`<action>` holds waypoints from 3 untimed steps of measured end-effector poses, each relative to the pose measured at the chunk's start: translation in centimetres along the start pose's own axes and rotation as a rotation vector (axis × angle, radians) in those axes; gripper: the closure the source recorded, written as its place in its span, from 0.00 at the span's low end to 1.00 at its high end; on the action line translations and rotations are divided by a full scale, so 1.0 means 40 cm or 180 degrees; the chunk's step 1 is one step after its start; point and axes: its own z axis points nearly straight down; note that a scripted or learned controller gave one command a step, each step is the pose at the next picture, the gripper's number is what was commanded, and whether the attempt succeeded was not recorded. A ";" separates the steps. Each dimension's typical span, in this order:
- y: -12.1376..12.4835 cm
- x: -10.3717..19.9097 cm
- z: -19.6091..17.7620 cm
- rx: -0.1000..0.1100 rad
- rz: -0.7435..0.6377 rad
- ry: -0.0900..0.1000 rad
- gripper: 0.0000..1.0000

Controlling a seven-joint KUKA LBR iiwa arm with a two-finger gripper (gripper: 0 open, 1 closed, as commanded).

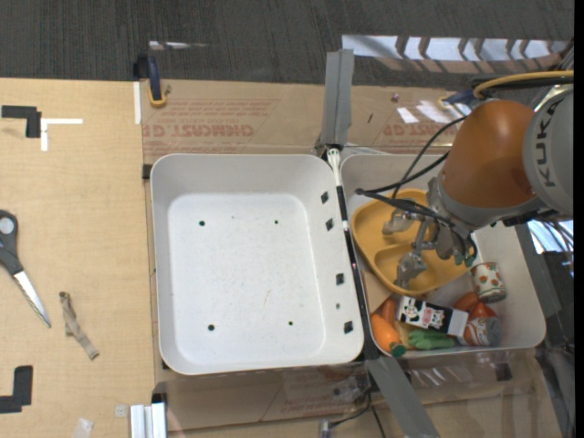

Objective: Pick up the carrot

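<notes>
Camera view: grey arm (511,162) with the orange band reaches in from the right over the right bin (529,336). The gripper (422,255) hangs above the yellow bowl (383,231), its metal fingers (411,267) pointing down and a little apart — nothing is between them, so it has hold of nothing.

The left bin (182,245) sits beside it, touching along the shared wall.

The right bin holds the yellow bowl at its middle, a small printed cup (489,281) near the right wall, and a cluster along the near wall — a black-and-white carton (429,316), a red item (481,322), a green piece (429,339).

The carrot (386,328) lies in the near-left corner of the right bin, partly under the carton, below and a bit left of the gripper in the frame. Long axis looks roughly along the bin's left wall, hard to confirm. Likely next: shift toward that corner, then descend — carton overlap could spoil the grasp.
</notes>
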 end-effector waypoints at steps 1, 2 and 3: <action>-0.003 -0.009 0.005 -0.0005 0.0063 0.0036 0.00; -0.001 -0.074 0.013 -0.0007 0.0062 0.0056 0.00; -0.077 0.042 -0.007 0.0007 0.0412 -0.0035 0.00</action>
